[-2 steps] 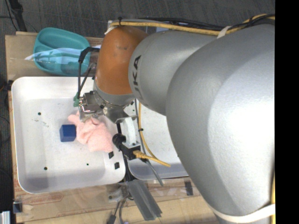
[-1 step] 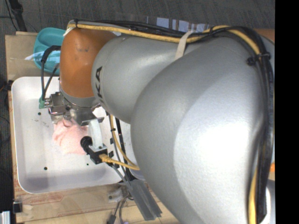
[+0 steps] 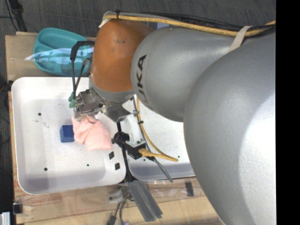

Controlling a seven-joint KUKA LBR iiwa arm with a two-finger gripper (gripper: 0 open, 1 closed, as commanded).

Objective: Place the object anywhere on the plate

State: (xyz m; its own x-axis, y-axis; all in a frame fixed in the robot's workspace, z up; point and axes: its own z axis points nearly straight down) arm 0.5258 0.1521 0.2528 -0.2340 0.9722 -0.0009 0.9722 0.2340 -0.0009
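Over the left white bin (image 3: 28, 172) on the wooden bench (image 3: 70, 203), the tool's (image 3: 84, 110) opening cannot be told.

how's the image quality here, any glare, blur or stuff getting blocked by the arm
In the camera view, lighting is even and soft, with faint shadows inside the left bin. The arm bulks large and slightly soft in the foreground, hiding most of the right bin. The orange band carries a mild sheen. The blue block and pink cloth look reasonably sharp; the gripper sits right over the cloth.
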